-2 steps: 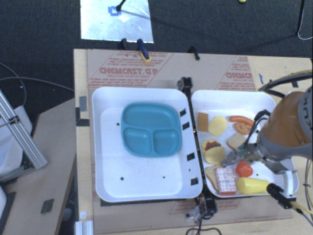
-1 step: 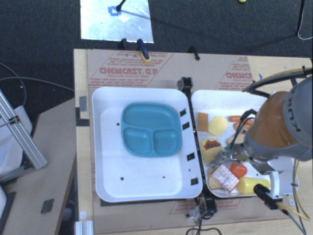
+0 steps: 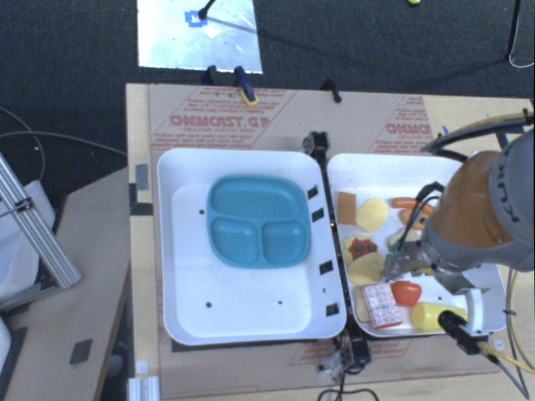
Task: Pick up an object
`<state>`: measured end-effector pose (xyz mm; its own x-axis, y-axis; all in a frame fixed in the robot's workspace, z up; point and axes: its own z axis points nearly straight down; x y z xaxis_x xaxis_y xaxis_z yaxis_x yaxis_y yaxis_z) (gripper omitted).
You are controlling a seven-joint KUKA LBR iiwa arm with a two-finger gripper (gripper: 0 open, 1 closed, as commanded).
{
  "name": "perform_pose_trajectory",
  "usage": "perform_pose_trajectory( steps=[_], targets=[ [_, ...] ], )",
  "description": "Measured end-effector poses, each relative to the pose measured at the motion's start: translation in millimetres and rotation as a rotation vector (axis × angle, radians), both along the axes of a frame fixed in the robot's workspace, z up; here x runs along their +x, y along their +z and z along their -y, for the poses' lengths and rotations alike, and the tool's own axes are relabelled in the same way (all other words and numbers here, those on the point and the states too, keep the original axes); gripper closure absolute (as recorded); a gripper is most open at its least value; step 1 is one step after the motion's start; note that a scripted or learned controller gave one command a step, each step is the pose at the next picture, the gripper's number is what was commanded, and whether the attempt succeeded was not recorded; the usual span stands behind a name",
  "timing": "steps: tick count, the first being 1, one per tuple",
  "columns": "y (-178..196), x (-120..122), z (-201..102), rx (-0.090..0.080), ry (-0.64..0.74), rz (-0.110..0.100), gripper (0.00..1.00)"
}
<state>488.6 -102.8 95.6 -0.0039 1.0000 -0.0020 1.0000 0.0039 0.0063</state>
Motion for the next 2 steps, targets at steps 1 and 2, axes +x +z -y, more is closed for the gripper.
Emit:
perform_pose_trajectory(
  steps=[1,2],
  targets=[
    [-11.5,-2.2,47.5,0.0,-0.006,-0.004,1.0],
    [-10.8,-1.5,44.5,0.002,-0.003,-0.004,0.0]
  ],
)
